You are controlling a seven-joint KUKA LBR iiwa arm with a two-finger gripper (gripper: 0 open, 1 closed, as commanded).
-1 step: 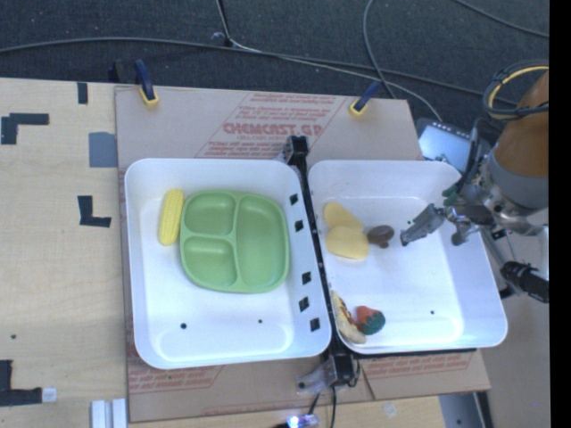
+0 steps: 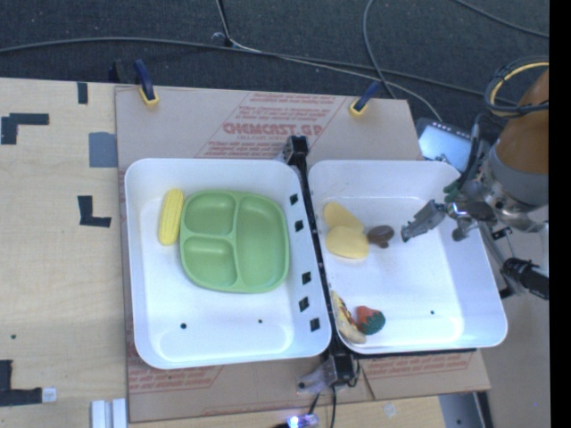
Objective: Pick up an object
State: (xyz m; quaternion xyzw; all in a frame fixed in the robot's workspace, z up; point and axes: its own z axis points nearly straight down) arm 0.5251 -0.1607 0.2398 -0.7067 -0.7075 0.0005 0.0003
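In the right bin [image 2: 446, 310], a yellow lumpy object [image 2: 344, 235] lies near the left wall, and a small brown object [image 2: 381, 235] touches its right side. By the front left corner are a banana-like piece [image 2: 347, 321] and a red and teal object [image 2: 369, 319]. My gripper [image 2: 419, 226] hangs over the right bin's upper right part, just right of the brown object and apart from it. Nothing shows in its grasp.
The left bin [image 2: 214, 333] holds a green divided plate [image 2: 235, 241] and a yellow corn cob [image 2: 169, 217] beside the plate's left edge. A black divider [image 2: 308, 239] separates the bins. Cables [image 2: 401, 25] run across the dark floor behind the bench.
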